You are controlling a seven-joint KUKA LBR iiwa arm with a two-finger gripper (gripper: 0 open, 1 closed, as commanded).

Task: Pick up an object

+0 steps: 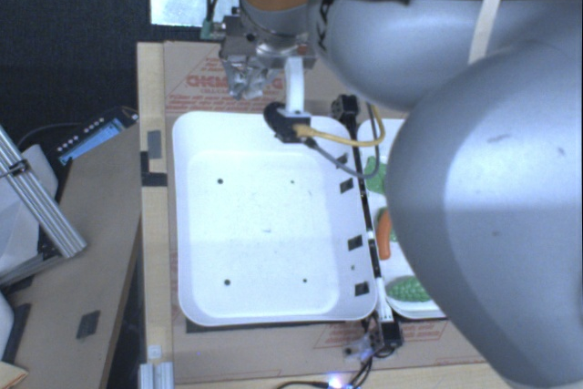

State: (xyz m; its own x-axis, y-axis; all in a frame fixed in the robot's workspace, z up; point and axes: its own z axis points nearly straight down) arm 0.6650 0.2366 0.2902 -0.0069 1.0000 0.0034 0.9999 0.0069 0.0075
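Note:
My gripper hangs over the far rim of the left white bin, above the cardboard behind it, under the orange band of the arm. I see nothing held beneath it. A sliver of the right bin shows past the arm. In it lie an orange carrot-like object, a green dotted object near the front, and a pale green piece farther back. The arm's grey body hides the rest of that bin.
A black cable fitting with a yellow lead hangs over the left bin's far right corner. Black clips line the divider between the bins. A metal rail and a dark device lie to the left of the bench.

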